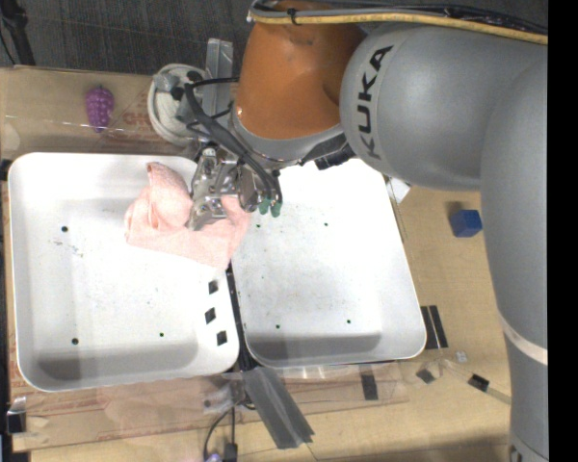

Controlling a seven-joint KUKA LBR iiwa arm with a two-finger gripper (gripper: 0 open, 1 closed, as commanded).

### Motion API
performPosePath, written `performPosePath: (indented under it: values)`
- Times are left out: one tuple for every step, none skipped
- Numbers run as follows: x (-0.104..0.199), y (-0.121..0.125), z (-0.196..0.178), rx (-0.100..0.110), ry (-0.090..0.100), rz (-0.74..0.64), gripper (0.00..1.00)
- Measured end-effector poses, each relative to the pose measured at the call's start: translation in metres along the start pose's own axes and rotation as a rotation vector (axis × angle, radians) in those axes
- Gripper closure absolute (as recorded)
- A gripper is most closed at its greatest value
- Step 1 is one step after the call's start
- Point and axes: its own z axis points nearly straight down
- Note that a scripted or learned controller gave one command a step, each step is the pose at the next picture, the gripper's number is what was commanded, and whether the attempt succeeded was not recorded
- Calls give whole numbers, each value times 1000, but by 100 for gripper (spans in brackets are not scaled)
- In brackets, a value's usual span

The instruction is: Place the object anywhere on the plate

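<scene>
The arm [433, 85] reaches over 2 white bins [96, 287], side by side on the tabletop [443, 258]. 1 pink cloth [169, 224] lies crumpled in the left bin's upper right corner, beneath the tool [212, 195], whose grip state cannot be told. No plate is identifiable; placement appears undone. 1 purple object [98, 106] and 1 blue block [466, 222] lie outside.

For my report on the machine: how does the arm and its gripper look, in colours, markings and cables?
The arm is smooth, rounded and grey, with "KUKA" in dark letters and a wide orange band above the wrist. Black cables run beside the wrist. The gripper is bare silver metal.
</scene>
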Motion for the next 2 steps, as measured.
performPosePath:
  values:
    - [12,51,4,1,-1,-3,100]
    - [12,50,4,0,-2,-2,0]
